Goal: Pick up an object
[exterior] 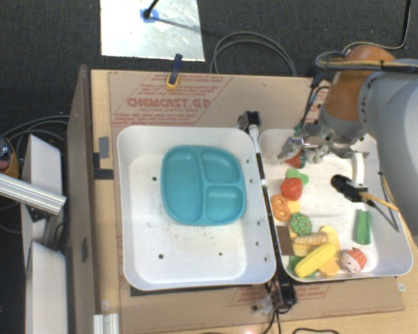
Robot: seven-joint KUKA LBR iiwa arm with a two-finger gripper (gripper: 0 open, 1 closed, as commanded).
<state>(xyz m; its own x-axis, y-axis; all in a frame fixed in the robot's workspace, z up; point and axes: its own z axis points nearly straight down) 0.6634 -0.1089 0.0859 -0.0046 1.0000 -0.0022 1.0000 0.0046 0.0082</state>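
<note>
The gripper [301, 149] is hovering over a small red toy [296, 161] in the right bin's [322, 204] far-left corner (grip state: can't tell); crowding against the bin wall is probably risking a glancing, slipping grab.

Both bins white: left bin [136, 207], right bin [386, 245]. Teal plate [202, 186] in the left one. In the right one: red tomato [291, 188] with green top, orange slice [280, 208], bumpy green piece [300, 224], yellow corn [315, 258], yellow banana [329, 236], plain green stick [363, 227], red-and-white piece [353, 259], brown block [285, 241]. Cardboard [265, 99] tan with red print. My arm [404, 103] grey, orange band [348, 96].
</note>
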